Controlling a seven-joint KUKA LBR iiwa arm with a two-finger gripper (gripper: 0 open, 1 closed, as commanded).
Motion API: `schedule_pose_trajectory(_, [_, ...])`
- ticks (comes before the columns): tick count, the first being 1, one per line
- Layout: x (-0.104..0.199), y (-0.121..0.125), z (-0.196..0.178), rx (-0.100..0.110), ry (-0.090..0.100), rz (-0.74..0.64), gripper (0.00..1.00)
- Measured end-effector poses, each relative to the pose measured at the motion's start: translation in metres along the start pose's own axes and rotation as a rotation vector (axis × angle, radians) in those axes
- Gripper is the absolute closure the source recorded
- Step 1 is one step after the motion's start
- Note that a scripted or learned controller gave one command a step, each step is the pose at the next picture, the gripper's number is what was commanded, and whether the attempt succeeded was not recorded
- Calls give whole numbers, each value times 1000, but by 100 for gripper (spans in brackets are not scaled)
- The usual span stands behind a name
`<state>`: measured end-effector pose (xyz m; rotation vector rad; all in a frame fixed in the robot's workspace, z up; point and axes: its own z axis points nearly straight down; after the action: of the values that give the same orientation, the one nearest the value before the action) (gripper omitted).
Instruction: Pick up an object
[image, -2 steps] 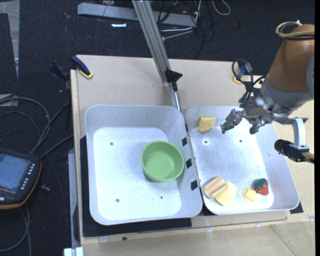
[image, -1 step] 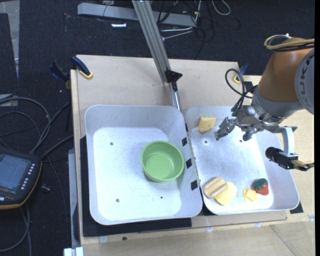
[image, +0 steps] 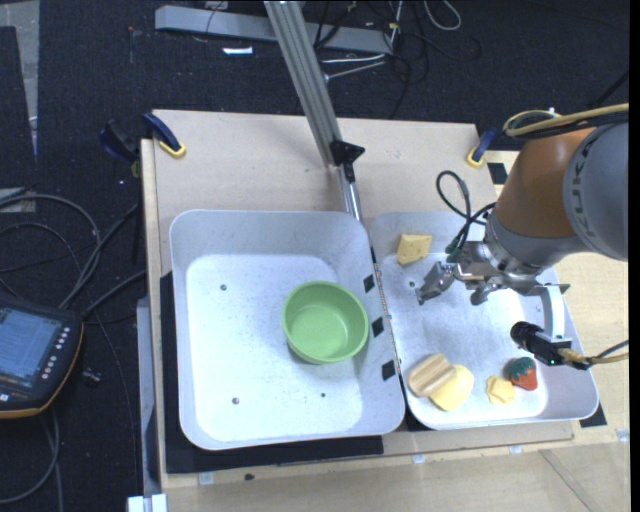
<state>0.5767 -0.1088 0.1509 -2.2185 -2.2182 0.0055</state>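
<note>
- Grey gripper hangs right of centre over the right bin, fingers spread, nothing between them, likely positioning to grab.
- Yellow chunk sits just upper-left, nearest candidate.

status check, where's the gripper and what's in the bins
Gripper open over right bin, holding nothing. Yellow wedge just beyond it; yellow pieces and red toy near front edge. Green bowl in left bin.

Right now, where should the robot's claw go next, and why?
Probably down and toward the yellow wedge. The gripper hangs in the right bin with nothing between its fingers, and that piece lies closest and apart from the others.
</note>
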Motion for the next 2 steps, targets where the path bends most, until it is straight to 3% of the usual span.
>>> schedule_pose_trajectory(1, [0, -1, 53, -1, 0, 0, 0])
schedule_pose_trajectory(2, [0, 0, 40, -6, 0, 0, 100])
